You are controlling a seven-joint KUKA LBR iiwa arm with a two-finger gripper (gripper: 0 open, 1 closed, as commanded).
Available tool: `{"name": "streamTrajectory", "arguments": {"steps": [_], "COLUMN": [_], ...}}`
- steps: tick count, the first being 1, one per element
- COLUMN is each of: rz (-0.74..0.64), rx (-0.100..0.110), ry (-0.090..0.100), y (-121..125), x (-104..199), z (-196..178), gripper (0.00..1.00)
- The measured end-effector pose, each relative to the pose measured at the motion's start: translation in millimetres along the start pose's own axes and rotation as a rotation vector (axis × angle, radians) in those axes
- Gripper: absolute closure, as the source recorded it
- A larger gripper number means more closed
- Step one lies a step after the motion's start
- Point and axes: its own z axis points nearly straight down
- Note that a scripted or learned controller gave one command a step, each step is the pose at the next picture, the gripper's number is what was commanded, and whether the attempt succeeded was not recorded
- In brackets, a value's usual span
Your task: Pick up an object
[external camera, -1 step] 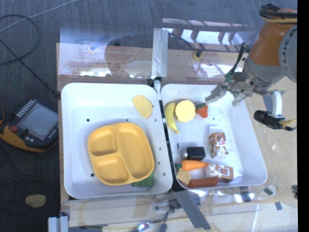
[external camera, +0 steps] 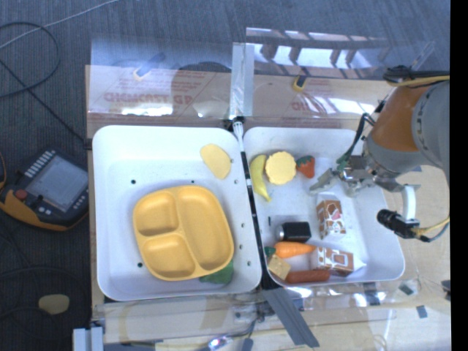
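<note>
Over the right bin (external camera: 380, 262), near its upper right part, hangs the gripper (external camera: 344, 178) of the grey arm with the orange band, which reaches in from the right. Its metal fingers seem spread apart, one toward the strawberry side and one lower, and between them I see only the white floor of the bin, so it holds nothing. No single object is named by the task; the nearest candidate, in my judgement, is the small snack packet (external camera: 330, 217), which lies just below the gripper and a little to the left. Its long axis runs nearly up and down in the view, so the fingers would need to close across its short side. The strawberry (external camera: 306, 167) and the yellow round piece (external camera: 280, 167) lie to the left of the gripper, a bit farther, with the banana (external camera: 257, 176) beside them at the bin wall. The black box (external camera: 295, 231), the carrot (external camera: 295, 250) and the small carton (external camera: 336, 260) lie lower in the bin, well apart from the gripper. The yellow plate (external camera: 183, 232) sits in the left bin (external camera: 117, 167).
</note>
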Motion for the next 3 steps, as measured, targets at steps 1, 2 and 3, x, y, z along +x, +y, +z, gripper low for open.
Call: {"name": "streamTrajectory", "arguments": {"steps": [1, 2, 3], "rz": [0.015, 0.013, 0.100], "rx": [-0.017, -0.016, 0.003], "ry": [-0.008, -0.006, -0.005], "y": [-48, -47, 14], "x": [30, 31, 81], "z": [3, -4, -145], "gripper": [0.00, 1.00, 1.00]}}
